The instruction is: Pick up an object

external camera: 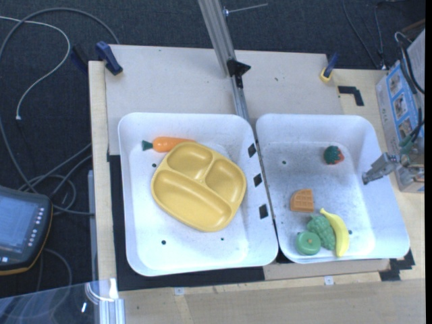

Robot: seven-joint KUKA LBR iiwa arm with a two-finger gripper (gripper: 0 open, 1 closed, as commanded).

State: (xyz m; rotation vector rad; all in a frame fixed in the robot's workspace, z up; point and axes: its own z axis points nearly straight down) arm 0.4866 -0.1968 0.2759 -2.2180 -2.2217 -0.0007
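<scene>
We find the grey two-finger gripper [375,173] at the right bin's [378,229] right rim — whether open or closed, we cannot tell. Nearest target: the small red-and-green toy strawberry [333,155], standing apart — approach it vertically.

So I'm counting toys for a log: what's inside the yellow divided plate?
The yellow plate shows bare compartments, no toys. A carrot lies against its upper-left rim; whatever is beneath the plate is hidden.

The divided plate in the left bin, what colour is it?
Yellow all over; the divided plate shows clearly in the camera view.
</scene>
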